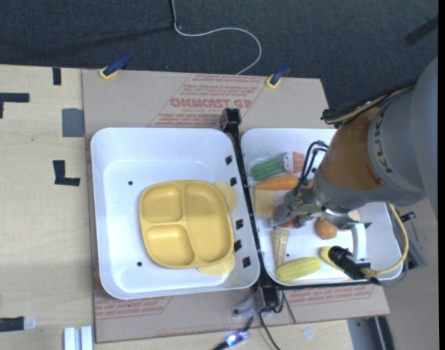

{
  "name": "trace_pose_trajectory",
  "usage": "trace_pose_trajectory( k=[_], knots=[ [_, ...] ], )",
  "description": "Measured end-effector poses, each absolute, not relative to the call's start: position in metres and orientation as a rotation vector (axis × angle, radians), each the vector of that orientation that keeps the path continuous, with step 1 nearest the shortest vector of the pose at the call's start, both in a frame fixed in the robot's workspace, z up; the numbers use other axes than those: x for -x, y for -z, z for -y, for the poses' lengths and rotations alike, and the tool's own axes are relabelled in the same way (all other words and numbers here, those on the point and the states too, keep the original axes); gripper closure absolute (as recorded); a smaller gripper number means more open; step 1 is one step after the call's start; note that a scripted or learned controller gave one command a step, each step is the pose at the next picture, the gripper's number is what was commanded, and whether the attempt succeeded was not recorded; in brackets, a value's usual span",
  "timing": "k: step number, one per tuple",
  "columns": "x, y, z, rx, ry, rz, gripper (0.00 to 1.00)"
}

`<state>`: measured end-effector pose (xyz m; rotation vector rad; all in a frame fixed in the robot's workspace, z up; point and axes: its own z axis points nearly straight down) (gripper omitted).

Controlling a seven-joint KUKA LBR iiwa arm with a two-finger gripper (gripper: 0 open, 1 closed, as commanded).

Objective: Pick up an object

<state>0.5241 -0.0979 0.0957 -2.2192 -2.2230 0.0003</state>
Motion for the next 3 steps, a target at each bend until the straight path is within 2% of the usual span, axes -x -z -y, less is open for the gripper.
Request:
trace_pose_trajectory(
  k=[2,3],
  knots=[
    [-0.523,-0.210,0.111,2.223,0.002,2.224,1.00],
    [-0.523,-0.225,0.111,2.220,0.000,2.223,1.00]
  ],
)
